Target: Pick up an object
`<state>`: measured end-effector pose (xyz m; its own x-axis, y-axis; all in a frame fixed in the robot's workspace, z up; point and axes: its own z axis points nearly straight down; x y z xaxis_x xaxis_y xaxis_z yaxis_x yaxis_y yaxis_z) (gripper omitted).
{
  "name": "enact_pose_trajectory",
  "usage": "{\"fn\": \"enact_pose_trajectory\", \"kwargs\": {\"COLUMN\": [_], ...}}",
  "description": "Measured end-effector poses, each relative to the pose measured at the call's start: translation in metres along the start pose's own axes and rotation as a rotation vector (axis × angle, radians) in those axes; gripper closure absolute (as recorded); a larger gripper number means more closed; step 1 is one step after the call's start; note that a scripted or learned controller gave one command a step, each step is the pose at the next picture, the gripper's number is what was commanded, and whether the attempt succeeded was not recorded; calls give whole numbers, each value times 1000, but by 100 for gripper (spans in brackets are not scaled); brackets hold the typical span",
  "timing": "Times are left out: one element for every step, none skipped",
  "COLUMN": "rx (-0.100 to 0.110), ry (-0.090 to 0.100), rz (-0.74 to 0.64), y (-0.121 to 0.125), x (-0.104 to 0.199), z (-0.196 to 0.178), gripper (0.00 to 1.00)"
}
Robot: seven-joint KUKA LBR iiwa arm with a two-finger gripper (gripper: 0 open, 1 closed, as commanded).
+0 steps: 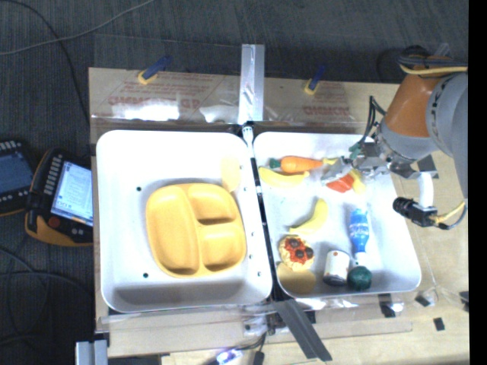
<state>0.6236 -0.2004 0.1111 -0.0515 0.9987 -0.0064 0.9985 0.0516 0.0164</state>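
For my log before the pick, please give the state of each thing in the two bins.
Yellow divided tray: flat in left bin.
Carrot: lying.
Banana: lying, apart from the carrot.
Blue bottle: lying on its side.
Small can: upright.
Gripper: low over right bin's far corner.

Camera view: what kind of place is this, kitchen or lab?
Likely a robot lab test bench: two white bins clamped side by side, toy food such as a carrot and banana, and a teach pendant lying on carpet.

Grey arm (454,112) with a broad orange band (411,112) — black cables looping beside its wrist.
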Motion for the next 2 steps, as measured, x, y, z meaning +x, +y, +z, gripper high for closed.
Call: {"fn": "enact_pose_trajectory", "kwargs": {"rx": [-10,-12], "ry": [12,4], "rz": [-75,-73], "y": [5,5], "x": [-11,-15], "z": [10,0], "gripper": [0,100]}}
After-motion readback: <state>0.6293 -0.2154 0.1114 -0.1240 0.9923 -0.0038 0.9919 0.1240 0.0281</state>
